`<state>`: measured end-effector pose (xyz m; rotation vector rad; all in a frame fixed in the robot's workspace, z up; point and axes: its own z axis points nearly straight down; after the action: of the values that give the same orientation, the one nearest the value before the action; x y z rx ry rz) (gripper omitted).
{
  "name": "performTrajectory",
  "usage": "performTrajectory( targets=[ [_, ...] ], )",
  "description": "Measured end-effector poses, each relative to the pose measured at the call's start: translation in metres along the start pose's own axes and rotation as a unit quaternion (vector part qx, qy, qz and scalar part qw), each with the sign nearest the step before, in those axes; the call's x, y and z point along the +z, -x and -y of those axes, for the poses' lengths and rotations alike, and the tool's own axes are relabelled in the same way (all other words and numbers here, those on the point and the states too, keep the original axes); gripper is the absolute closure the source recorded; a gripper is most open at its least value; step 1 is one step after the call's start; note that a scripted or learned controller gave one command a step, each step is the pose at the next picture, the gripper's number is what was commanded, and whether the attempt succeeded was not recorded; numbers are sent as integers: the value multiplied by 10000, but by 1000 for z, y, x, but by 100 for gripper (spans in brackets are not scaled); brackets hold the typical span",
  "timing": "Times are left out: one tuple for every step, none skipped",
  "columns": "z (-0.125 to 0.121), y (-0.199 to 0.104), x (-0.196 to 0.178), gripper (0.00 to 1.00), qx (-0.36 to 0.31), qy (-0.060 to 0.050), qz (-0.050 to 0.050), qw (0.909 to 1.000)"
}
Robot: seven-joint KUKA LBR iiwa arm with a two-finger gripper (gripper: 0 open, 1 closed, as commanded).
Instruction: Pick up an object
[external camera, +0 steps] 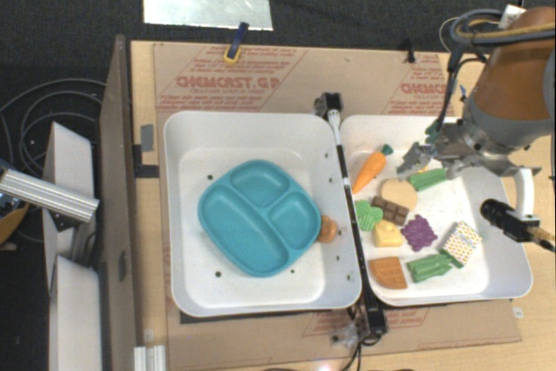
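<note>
Nearest us, an orange waffle piece (388,272) sits at the right bin's (512,278) near edge, beside a green block (429,267). Left bin (187,274) holds a teal divided plate (259,216). Over the right bin's far side, the hand (420,159) hovers, fingers spread open, gripping nothing, just above a green toy (428,180) near the carrot (369,170).

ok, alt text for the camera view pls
The gripper hovers over the right bin, above a green piece among toy foods including a carrot. The left bin holds a teal divided plate.
</note>
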<state>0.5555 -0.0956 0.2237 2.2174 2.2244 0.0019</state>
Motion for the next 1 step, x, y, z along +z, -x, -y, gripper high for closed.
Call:
performTrajectory(
  targets=[
    [32,14,115,0,23,-62,-6,10000]
  ],
)
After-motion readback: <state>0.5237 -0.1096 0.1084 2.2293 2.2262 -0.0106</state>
